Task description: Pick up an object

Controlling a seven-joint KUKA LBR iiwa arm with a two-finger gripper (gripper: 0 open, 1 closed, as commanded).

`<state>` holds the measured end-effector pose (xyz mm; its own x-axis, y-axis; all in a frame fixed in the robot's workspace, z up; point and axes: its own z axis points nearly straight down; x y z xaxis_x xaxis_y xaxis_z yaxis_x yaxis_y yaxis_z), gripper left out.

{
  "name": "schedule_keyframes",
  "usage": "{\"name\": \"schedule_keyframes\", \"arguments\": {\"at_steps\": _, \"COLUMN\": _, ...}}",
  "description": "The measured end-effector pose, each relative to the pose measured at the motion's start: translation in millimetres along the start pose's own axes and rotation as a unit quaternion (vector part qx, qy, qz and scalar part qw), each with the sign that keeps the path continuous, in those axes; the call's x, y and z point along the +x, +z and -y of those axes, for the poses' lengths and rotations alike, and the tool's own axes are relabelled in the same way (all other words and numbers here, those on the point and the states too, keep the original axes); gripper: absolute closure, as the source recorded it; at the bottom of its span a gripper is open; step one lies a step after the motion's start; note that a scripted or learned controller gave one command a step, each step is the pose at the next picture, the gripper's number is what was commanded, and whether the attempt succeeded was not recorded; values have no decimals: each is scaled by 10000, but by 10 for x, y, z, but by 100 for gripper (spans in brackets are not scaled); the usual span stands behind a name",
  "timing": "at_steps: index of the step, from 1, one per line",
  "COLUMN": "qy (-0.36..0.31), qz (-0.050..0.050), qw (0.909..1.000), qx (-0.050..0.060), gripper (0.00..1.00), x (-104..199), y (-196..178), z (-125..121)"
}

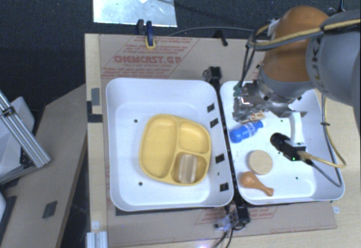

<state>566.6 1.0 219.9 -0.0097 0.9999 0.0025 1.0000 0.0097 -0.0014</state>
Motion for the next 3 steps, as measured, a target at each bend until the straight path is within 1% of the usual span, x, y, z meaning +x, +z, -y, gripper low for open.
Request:
{"name": "schedule_keyframes", "arguments": {"at_steps": 1, "qy": -3, "qz": 1, "qw": 10000, "qx": -15, "gripper": 100, "x": 486, "y": -92, "z": 77}}
{"name": "schedule_keyframes", "arguments": {"at_steps": 2, "qy": 4, "qz": 1, "qw": 10000, "qx": -5, "gripper": 100, "x": 917, "y": -28, "z": 190}}
{"name": "schedule_keyframes", "arguments": {"at_steps": 3, "qy": 31, "qz": 9, "qw": 10000, "qx": -10, "gripper": 0, "x": 890, "y": -31, "z": 185}}
